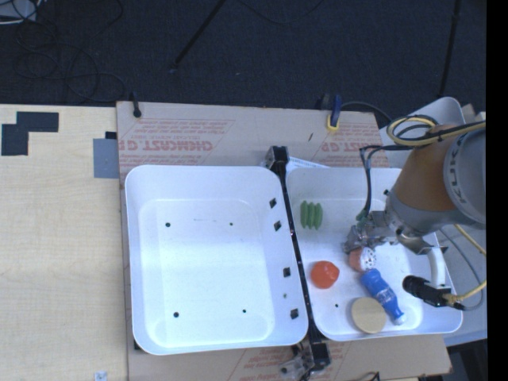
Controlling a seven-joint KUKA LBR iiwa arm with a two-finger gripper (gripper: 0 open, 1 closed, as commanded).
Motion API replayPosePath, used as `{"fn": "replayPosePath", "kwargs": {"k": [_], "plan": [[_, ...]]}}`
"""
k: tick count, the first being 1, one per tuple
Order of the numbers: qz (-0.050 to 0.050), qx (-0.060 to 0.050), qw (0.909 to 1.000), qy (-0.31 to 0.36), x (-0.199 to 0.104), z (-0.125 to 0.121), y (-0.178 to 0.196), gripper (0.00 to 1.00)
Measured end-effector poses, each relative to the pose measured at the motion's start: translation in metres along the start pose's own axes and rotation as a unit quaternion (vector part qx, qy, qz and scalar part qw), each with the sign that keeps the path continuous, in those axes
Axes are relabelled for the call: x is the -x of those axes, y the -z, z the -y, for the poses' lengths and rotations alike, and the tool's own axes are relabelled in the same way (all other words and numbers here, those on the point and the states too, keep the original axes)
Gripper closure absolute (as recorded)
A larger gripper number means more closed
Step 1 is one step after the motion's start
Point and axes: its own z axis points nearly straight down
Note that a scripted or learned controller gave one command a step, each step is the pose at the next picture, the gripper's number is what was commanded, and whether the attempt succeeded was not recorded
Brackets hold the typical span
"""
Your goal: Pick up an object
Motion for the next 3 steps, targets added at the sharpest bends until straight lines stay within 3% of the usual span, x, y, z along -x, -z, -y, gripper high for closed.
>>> {"fn": "replayPosePath", "kwargs": {"k": [1, 2, 3], "plan": [[-0.001, -0.001, 1.0000, 0.000, -0.047, 0.091, 0.088, 1.00], [0.000, 0.001, 1.0000, 0.000, 0.013, 0.087, 0.016, 1.00], [0.000, -0.001, 1.0000, -0.003, 0.014, 0.088, 0.024, 1.00]]}}
